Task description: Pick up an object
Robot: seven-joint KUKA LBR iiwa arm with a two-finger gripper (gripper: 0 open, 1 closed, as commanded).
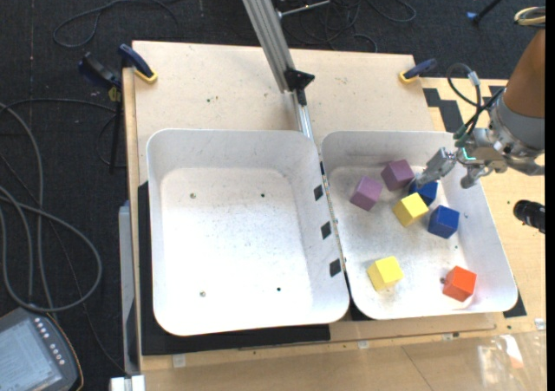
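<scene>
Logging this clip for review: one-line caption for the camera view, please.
KUKA arm's gripper hovers over the right bin near purple, yellow, blue and orange blocks.

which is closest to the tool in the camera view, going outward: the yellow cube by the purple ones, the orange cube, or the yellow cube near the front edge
From the tool in the right bin:
1. Yellow cube by the purple ones, just below-left of it.
2. Orange cube, front right corner.
3. Front yellow cube, lower left of the bin; only somewhat farther than the orange one.
</scene>
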